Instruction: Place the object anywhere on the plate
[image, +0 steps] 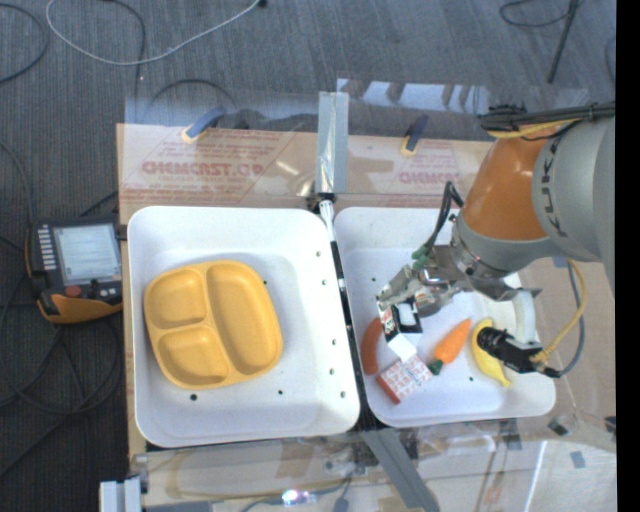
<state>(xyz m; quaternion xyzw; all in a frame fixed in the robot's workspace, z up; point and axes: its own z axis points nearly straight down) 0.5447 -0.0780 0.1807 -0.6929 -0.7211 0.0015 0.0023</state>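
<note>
Objects, an orange carrot (452, 342) among them, lie in our right bin (520, 400); the yellow divided plate (212, 322) holds nothing. Our pincer (408, 300) hovers, its opening unclear.

The gripper (400, 300) hangs over the right bin (380, 235), near that bin's left wall. Just below it lies a small block (402, 347), and below that a box (404, 380). To the gripper's lower left a sausage-like piece (371, 346) lies along the bin wall. To its lower right sits the carrot (452, 342), and further right the banana (490, 360). Well to the gripper's left, in the left bin (170, 225), rests the plate (211, 323).
</note>
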